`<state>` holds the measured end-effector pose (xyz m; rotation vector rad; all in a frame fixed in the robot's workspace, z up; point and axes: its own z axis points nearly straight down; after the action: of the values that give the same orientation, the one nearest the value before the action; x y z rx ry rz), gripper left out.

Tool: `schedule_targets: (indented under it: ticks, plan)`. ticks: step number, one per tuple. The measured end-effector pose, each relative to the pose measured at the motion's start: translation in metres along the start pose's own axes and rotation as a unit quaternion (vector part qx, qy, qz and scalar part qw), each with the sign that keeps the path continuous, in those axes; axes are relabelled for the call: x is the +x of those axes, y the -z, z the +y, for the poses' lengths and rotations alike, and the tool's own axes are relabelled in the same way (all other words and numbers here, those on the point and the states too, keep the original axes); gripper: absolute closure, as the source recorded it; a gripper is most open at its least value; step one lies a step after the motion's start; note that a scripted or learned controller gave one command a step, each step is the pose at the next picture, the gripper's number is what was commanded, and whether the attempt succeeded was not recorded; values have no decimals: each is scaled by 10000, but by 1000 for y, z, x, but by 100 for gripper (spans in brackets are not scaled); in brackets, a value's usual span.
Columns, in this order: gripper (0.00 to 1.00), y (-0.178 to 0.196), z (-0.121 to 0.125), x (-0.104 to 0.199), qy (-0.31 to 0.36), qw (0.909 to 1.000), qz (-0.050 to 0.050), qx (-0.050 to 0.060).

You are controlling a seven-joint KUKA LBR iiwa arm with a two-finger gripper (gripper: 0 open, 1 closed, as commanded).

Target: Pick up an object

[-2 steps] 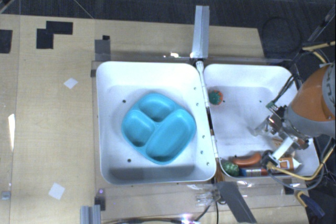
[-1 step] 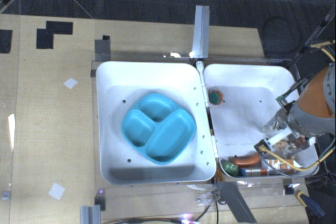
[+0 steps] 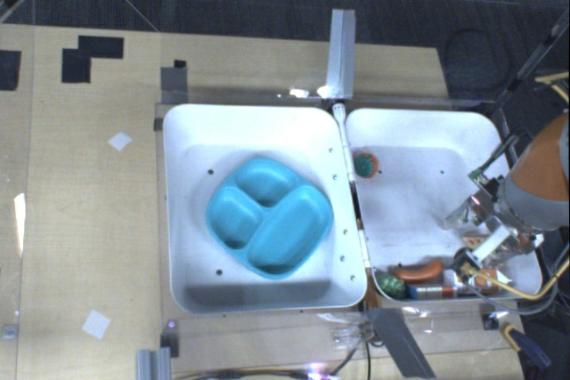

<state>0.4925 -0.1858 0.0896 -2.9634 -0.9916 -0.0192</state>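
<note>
My gripper [image 3: 470, 231] hangs low over the right side of the right bin [image 3: 419, 142], reaching in from the right below the arm's orange band. Small objects lie along that bin's front wall, just left of and below the gripper. Among them are a green ball [image 3: 389, 284], an orange-red sausage shape [image 3: 419, 270] and a small mixed-colour piece [image 3: 448, 287]. A little green and orange object [image 3: 365, 165] rests alone by the bin's left wall, far from the gripper. I see nothing clearly held.
The left bin [image 3: 187, 191] holds a blue divided plate [image 3: 269, 215] at its middle. A metal post [image 3: 341, 53] stands behind the wall between the bins. Cables trail near the arm at the right edge.
</note>
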Motion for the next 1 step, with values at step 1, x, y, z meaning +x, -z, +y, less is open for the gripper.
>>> schedule_targets:
  ticks: [1]
  plan:
    - [100, 10, 3, -2, 10, 10000, -20, -51]
